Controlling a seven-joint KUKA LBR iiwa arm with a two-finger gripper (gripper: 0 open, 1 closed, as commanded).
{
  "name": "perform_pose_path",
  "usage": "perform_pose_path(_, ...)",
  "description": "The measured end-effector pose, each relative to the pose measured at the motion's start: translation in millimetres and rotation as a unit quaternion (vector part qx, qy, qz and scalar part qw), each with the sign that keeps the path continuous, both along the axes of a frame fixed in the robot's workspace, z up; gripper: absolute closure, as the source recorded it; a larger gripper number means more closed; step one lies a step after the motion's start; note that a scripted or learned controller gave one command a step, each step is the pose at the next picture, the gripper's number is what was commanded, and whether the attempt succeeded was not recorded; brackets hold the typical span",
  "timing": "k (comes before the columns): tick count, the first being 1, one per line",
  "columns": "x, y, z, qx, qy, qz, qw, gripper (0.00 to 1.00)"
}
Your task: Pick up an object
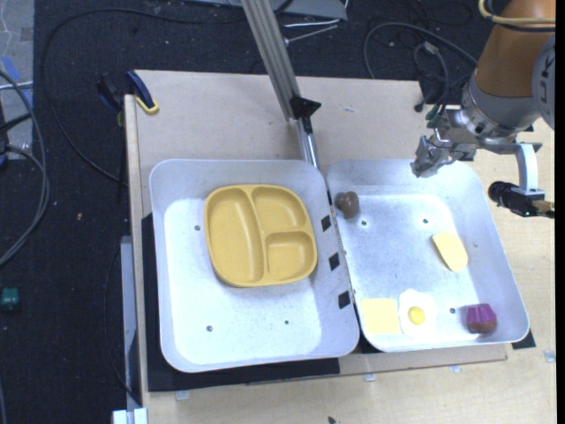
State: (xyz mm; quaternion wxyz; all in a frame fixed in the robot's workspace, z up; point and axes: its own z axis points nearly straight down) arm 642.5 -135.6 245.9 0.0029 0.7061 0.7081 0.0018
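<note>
The right bin (388, 193) has open white floor across its middle. Obstacles sit at its edges: a brown ball (348, 203) by the left wall, a yellow slice (450, 251) toward the right, and a yellow square (381, 316), fried egg (417, 313) and purple piece (481, 318) along the front. The left bin (177, 325) is mostly taken up by a yellow divided plate (260, 234).

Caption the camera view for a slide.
End effector above right bin's far edge; toy foods inside; yellow tray in left bin.
</note>
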Motion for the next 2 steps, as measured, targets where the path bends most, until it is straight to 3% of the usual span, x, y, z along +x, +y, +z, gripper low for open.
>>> perform_pose_path(1,1,0,28,0.0002,0.001,0.0,1.0,1.0)
perform_pose_path(2,-14,40,24,0.001,0.004,0.001,1.0,1.0)
